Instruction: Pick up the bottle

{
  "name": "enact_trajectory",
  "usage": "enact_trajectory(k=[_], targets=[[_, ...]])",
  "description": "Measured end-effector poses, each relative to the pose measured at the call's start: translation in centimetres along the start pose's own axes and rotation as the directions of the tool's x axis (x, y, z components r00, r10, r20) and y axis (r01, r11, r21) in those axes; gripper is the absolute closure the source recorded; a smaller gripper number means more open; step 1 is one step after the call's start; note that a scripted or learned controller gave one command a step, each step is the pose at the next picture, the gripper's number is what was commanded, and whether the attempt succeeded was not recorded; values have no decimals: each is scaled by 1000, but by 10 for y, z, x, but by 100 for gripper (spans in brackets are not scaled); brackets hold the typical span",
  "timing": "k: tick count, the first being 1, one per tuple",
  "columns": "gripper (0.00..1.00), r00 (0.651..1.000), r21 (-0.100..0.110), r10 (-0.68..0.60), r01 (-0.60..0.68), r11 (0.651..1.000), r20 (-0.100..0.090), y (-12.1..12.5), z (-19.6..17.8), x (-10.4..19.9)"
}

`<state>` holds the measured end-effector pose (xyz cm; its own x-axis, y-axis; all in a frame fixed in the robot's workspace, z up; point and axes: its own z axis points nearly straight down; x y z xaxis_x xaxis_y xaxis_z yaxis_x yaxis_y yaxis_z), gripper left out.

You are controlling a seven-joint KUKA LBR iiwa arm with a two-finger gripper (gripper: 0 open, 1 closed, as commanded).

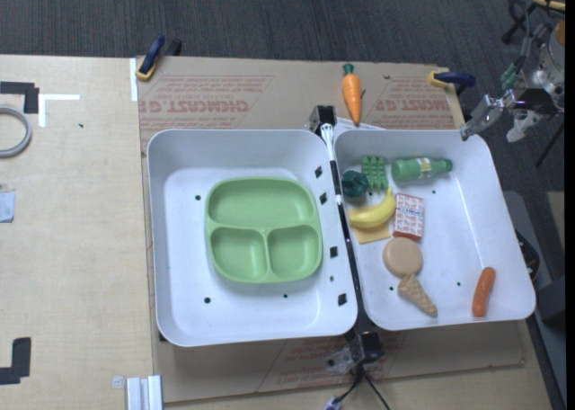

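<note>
Camera view shows the pincer hanging past the right white bin's far corner, its spread unreadable; the green plastic bottle lies just left, ungrasped, so pickup remains.

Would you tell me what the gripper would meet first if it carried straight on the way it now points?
Probably the right bin's upper right rim: the gripper points down-left at it. Its height is unclear; passing over, it would next reach the green bottle.
</note>
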<state>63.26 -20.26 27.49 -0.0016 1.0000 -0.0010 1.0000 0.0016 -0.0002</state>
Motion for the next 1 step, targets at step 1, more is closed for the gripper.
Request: enact_trajectory(k=[1], targets=[[100,1000,-1,-3,3,1000,2,1,-10,0]])
